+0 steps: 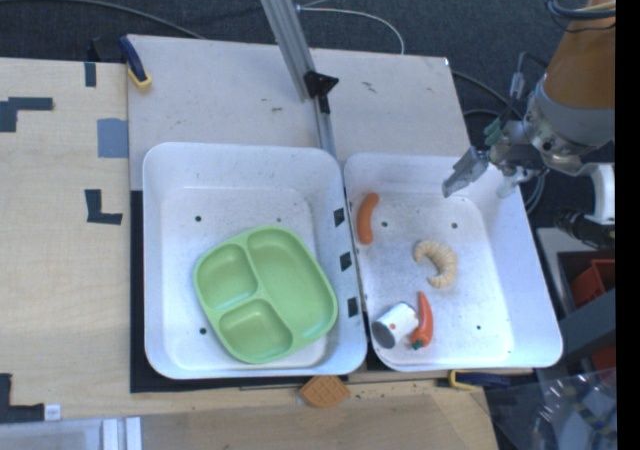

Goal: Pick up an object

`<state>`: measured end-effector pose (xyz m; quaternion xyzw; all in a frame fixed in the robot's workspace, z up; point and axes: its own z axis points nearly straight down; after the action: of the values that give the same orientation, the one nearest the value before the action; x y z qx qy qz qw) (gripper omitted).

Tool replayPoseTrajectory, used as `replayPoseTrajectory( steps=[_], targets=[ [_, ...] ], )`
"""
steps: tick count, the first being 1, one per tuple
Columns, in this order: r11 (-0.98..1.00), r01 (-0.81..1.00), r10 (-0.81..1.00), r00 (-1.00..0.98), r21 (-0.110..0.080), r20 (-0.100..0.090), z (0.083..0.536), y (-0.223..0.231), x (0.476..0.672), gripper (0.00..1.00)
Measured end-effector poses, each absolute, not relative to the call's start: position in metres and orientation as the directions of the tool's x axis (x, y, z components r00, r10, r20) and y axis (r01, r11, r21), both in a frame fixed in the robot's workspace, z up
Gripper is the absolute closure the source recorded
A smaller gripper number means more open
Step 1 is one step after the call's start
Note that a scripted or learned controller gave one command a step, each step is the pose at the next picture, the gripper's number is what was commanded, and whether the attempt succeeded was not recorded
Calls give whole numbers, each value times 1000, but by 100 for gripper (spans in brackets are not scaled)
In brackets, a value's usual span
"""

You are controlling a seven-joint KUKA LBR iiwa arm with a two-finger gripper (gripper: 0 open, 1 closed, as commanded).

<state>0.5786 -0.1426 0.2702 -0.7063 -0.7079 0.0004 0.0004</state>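
Two shallow white bins are seen side by side on the desk [230, 98]. In the left bin [160, 238] a green divided plate [265, 293] with three compartments is lying flat, toward the bin's near side; nothing is seen in its compartments.

In the right bin [510, 268] four small things are found. An orange sausage [367, 217] lies near the bin's left wall, its long axis running roughly from far to near, slightly tilted. A pale curved croissant-shaped piece [438, 262] rests near the middle of the bin, bent like a hook with its ends turned to the left. Near the front edge a small white cylinder [395, 324] lies on its side, its dark open end facing the front left corner. Just beside it, touching or almost touching on its right, an orange-red carrot-like piece [424, 320] lies with its long axis nearly far to near.

The hand [467, 173] is held above the far right corner of the right bin, well apart from all four things. Nothing is seen between its fingers; whether they are spread or closed cannot be told. A wafer-like brown piece [323, 392] lies on the desk in front of the bins.
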Motion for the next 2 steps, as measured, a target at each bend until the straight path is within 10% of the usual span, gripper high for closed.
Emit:
replayPoseTrajectory(
  steps=[2],
  targets=[
    [1,1000,1000,-1,-7,0,217,-138,568,0]
  ],
)
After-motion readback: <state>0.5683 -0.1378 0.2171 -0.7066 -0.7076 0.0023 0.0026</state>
